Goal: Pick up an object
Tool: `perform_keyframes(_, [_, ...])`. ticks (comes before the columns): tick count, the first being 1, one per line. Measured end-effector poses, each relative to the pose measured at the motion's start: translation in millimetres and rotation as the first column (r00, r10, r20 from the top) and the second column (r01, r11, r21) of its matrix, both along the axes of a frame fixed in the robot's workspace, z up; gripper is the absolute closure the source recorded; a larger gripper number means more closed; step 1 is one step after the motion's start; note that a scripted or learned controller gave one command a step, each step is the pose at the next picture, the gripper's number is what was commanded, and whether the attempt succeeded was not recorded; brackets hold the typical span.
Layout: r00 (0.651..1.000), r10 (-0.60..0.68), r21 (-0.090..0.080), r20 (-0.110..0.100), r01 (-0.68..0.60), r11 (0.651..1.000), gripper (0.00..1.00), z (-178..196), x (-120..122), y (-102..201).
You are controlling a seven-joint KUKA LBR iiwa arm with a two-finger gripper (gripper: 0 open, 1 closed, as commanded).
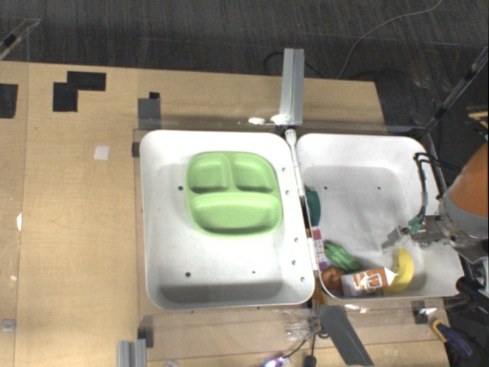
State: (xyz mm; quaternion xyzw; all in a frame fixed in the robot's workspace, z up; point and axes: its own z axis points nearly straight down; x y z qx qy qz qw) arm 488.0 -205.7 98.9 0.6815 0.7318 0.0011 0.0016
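Observation:
The right bin (359, 167) holds several objects along its near edge: a yellow banana (404, 270), a white and orange carton (367, 281), a green leafy item (341, 256) and a brownish round item (329, 278). A teal object (312, 205) lies against the bin's left wall. My gripper (405, 235) reaches in from the right and sits just above the banana's upper end, with nothing visibly in it. The arm's orange band (470, 186) is at the right edge.
The left bin (164, 228) holds a green divided plate (233, 192). A metal post (293, 82) stands behind the divider between the two bins. A black cable (428, 176) loops over the right bin's right rim.

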Motion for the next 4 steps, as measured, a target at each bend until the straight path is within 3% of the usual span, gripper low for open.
perform_keyframes(2, [1.0, 0.0, 0.0, 0.0, 0.0, 1.0, 0.0, 0, 0, 0])
perform_keyframes(3, [1.0, 0.001, -0.001, 0.006, -0.001, 1.0, 1.0, 11, 2, 0])
perform_keyframes(4, [1.0, 0.001, -0.001, 0.005, -0.001, 1.0, 0.0, 11, 2, 0])
